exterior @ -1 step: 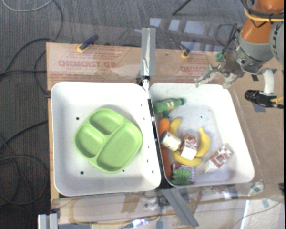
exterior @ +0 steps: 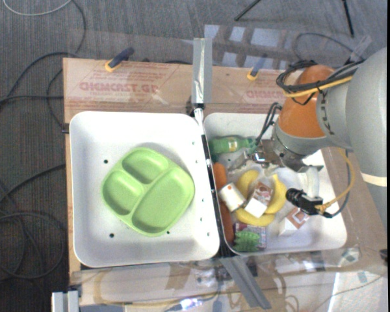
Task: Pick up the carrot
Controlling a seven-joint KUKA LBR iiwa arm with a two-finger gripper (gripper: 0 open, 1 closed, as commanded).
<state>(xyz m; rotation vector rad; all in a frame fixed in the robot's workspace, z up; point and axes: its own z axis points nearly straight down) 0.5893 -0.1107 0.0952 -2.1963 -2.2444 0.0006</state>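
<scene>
White bins [exterior: 84, 194], brown bench [exterior: 117, 86], grey carpet [exterior: 26, 51]

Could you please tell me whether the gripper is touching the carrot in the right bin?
Apart. The camera view shows the gripper above the banana, with toys between it and the carrot.

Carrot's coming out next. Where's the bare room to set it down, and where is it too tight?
Free: the left bin's white floor around the green divided plate, widest along its left wall and far corners; the plate's compartments too. Crowded: the right bin, where the carrot lies against the left wall beside the banana, under the gripper.
</scene>
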